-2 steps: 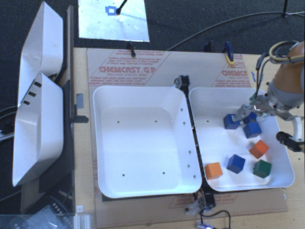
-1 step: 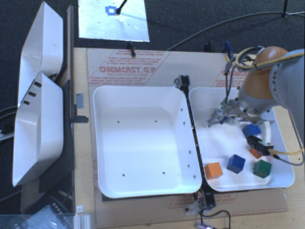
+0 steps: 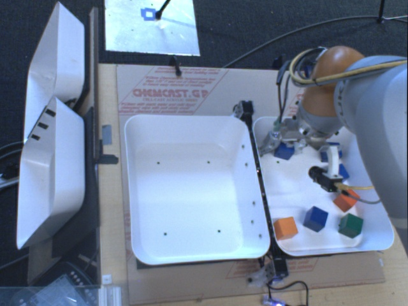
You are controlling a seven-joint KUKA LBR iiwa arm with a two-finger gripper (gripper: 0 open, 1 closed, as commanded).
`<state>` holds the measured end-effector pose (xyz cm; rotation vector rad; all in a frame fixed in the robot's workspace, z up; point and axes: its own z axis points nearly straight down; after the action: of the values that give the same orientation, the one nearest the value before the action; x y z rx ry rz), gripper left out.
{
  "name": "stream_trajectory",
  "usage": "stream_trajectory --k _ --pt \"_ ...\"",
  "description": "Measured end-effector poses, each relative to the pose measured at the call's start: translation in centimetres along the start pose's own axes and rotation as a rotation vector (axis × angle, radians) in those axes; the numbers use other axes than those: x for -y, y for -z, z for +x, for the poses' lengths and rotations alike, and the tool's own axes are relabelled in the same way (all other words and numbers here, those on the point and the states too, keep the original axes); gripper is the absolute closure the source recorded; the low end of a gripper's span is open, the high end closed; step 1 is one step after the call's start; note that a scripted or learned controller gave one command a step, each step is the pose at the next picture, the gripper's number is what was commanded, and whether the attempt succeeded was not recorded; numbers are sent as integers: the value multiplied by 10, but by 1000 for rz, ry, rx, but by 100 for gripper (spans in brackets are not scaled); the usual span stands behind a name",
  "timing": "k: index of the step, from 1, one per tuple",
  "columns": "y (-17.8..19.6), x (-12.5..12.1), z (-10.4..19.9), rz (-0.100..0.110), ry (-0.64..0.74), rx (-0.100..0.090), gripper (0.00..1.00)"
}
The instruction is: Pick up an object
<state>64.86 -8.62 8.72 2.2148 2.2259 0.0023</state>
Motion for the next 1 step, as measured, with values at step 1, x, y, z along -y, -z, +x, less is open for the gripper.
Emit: stream_trajectory --k 1 --pt "11 0 -3 -1 -4 0 100"
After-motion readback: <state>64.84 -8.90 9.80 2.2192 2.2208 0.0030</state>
